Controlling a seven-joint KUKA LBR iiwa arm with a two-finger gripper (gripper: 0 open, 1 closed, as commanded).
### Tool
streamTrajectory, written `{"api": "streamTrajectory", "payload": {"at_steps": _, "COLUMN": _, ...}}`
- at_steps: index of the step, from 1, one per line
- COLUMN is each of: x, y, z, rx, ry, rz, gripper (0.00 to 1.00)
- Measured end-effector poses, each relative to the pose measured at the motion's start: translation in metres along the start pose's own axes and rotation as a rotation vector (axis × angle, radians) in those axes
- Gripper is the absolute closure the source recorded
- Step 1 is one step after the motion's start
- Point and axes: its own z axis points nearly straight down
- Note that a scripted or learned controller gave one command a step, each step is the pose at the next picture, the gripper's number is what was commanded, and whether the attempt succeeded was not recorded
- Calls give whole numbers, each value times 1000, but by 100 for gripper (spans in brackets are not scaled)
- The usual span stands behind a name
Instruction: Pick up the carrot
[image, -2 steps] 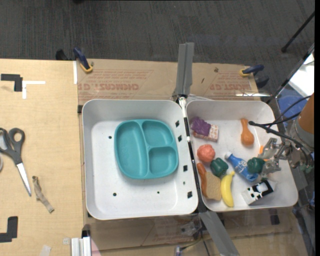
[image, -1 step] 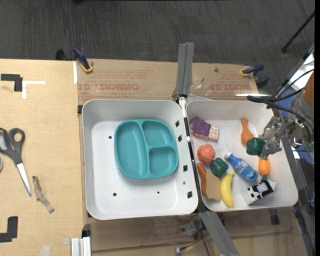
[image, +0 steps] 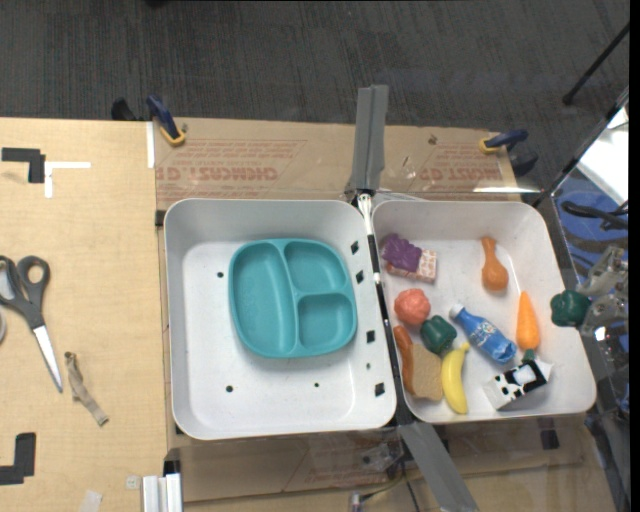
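Observation:
The carrot is a small orange cone lying near the right wall of the right bin, its tip pointing to the far side. Just right of it, over the bin's right rim, a dark green rounded thing sits against metal parts of my gripper, which reaches in at the view's right edge. The gripper stands about a hand's width right of the carrot and does not touch it. Most of the gripper is cut off by the frame.
The right bin also holds an orange drumstick-like toy, a blue bottle, a banana, a red ball, a purple item and a black-and-white carton. A teal divided plate lies in the left bin. Scissors rest on the bench at left.

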Motion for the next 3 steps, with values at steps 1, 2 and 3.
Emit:
{"api": "streamTrajectory", "payload": {"at_steps": 1, "x": -2, "y": 0, "z": -9, "rx": 1, "ry": -3, "rz": -2, "gripper": 100}}
{"api": "streamTrajectory", "payload": {"at_steps": 2, "x": -4, "y": 1, "z": -18, "rx": 1, "ry": -7, "rz": -3, "gripper": 100}}
{"api": "streamTrajectory", "payload": {"at_steps": 3, "x": -12, "y": 3, "z": -181, "rx": -1, "ry": 4, "rz": -64, "gripper": 100}}
